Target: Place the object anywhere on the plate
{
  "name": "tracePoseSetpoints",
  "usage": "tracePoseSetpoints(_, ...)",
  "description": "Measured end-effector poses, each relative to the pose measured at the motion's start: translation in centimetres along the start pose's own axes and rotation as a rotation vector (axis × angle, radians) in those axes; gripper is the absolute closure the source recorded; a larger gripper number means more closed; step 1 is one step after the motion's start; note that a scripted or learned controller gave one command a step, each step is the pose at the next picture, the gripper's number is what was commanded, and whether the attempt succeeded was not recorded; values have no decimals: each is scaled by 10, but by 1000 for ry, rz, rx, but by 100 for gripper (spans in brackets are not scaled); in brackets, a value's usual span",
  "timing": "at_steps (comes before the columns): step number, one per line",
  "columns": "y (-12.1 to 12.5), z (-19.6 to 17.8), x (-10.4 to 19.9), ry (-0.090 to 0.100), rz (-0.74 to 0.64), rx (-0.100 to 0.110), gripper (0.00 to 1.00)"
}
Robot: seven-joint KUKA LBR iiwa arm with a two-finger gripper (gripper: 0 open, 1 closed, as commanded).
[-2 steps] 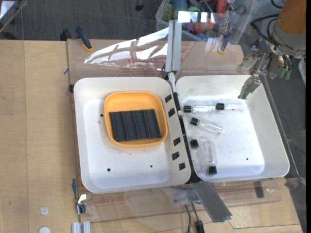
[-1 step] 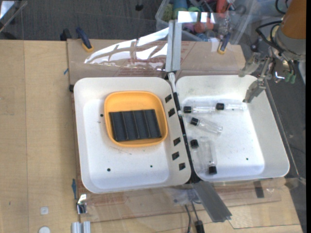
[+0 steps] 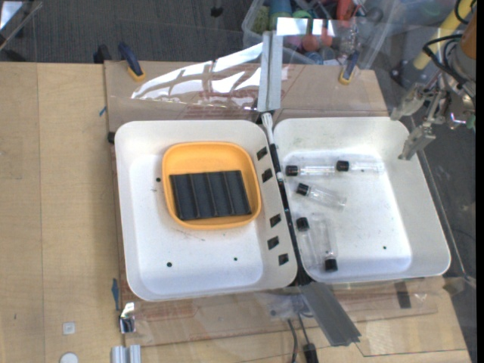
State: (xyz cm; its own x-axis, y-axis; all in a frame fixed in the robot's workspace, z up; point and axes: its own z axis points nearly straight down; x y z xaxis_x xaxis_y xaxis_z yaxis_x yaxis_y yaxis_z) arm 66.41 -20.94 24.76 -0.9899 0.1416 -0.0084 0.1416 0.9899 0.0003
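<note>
Here, a dark ribbed rectangular object (image 3: 209, 194) is lying on the square orange plastic plate (image 3: 172, 162) in the left white bin (image 3: 144, 274). Clear capped vials (image 3: 314, 195) are lying scattered in the right white bin (image 3: 423, 259) — the metal gripper (image 3: 420, 131) is hanging over its far right corner, its state impossible to tell.

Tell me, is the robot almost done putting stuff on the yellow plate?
Not quite. Already done: a black ridged block lies on the yellow plate in the left bin. In hand: nothing that I can see; the gripper hangs over the right bin's far right corner. Left: several clear tubes with black caps lie in the right bin.
</note>
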Motion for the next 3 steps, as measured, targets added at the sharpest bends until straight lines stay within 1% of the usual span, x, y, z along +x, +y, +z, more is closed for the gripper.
tracePoseSetpoints(1, -12, 0, -3, 0, -55, 0, 0)
tracePoseSetpoints(2, -13, 4, 0, 5, -57, -2, 0)
tracePoseSetpoints(3, -11, 26, -2, 6, -252, -3, 0)
